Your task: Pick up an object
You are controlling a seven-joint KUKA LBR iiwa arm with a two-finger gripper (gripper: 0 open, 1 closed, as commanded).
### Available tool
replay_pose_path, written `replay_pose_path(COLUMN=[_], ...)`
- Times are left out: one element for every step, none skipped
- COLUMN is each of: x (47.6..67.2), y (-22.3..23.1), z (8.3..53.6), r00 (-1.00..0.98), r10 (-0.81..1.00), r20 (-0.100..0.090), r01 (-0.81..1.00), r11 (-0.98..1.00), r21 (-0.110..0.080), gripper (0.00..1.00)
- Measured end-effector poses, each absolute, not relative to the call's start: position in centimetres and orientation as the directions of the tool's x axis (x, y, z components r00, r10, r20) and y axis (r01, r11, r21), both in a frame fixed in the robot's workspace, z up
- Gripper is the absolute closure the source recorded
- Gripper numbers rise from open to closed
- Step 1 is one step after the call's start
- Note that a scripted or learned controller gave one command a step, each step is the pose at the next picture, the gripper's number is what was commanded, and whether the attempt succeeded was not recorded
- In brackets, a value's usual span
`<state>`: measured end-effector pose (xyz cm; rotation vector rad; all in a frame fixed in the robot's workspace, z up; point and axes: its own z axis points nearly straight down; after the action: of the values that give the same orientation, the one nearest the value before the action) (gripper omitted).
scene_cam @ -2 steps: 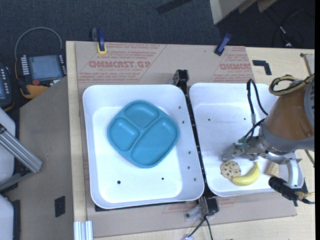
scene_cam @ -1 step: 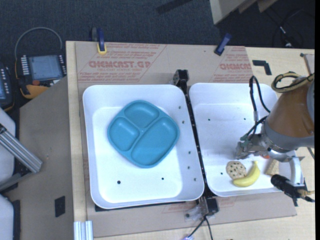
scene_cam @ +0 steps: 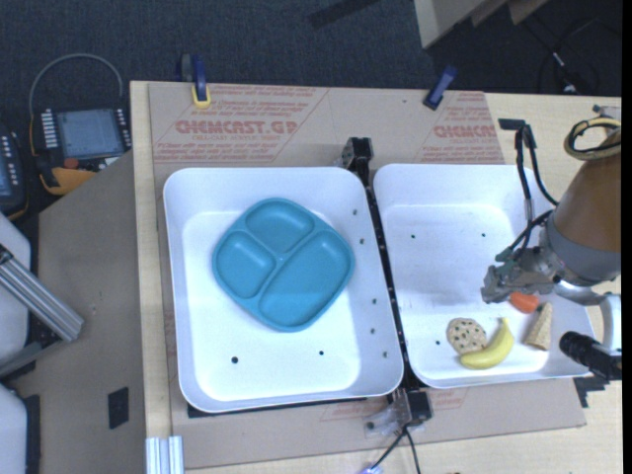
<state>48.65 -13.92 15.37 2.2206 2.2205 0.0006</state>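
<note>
The pincer [scene_cam: 506, 286] hangs low over the right bin [scene_cam: 434, 215], near its right side, at the end of the grey arm [scene_cam: 592, 225] with its orange band. I cannot tell its state from this angle. Just below it lie a yellow banana [scene_cam: 491, 349] and, touching the banana's left end, a round cookie [scene_cam: 465, 335]. A small orange piece [scene_cam: 526, 303] sits right beside the pincer, with a tan wedge [scene_cam: 538, 330] just under that. The left bin [scene_cam: 188, 294] on the surface holds a blue divided plate [scene_cam: 283, 264], well apart from the pincer.
</note>
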Motion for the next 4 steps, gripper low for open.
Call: replay_pose_path(x=[49.7, 49.3, 51.8, 54.8], y=[-14.3, -14.6, -10.4, -5.3], z=[21.0, 27.3, 27.4, 27.2], r00=[-0.001, -0.001, -0.006, -0.006], r10=[1.0, 1.0, 1.0, 1.0], r20=[-0.003, -0.003, 0.0, 0.001], r01=[1.0, 1.0, 1.0, 1.0], r11=[0.001, 0.001, 0.006, 0.006], r21=[0.008, 0.008, 0.004, 0.004], gripper=[1.0, 1.0, 1.0, 1.0])
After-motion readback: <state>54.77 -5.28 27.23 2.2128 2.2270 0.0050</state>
